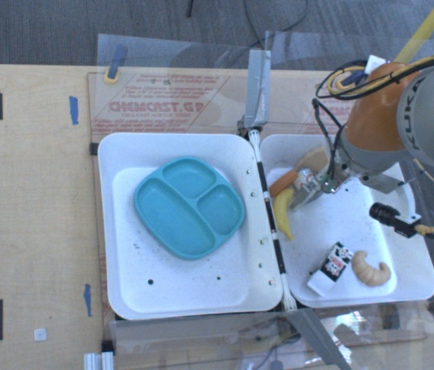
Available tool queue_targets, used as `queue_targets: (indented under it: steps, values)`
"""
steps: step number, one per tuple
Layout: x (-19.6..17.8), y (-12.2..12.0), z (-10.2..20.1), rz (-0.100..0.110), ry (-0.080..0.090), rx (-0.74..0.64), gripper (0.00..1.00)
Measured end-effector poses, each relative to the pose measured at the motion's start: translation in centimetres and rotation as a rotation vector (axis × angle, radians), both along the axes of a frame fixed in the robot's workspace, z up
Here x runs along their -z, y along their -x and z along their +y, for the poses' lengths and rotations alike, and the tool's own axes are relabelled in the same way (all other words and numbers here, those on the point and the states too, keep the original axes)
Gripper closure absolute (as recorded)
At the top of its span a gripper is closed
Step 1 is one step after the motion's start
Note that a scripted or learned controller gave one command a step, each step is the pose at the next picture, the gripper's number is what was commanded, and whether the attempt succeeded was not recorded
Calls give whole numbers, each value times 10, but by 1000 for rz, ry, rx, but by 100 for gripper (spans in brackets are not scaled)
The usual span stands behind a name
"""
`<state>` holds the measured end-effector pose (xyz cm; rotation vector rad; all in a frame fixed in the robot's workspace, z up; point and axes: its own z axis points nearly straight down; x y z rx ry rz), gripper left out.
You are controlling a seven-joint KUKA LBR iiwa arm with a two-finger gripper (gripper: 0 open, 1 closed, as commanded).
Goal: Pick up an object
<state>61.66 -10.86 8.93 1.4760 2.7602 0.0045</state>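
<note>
A yellow banana point(282, 213) lies along the right bin's point(425, 284) 9 o'clock wall. The gripper point(303, 197) touches its upper end; whether its pincer is open or closed, I cannot tell. At 5 o'clock lie a croissant point(372, 269) and a small carton point(331, 267).

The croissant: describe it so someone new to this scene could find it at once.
Look in the right bin, at its near right corner. The croissant lies there, a small tan crescent beside a black-and-white carton. Unlike the yellow banana along the bin's left wall, it is short, pale brown and ridged.
</note>
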Motion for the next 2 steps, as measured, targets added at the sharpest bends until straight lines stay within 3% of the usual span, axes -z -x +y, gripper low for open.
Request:
queue_targets:
  steps: [1, 2]
  values:
    - [1, -20, 1, 5, -3, 287, 0]
    - [-9, -23, 2, -1, -4, 286, 100]
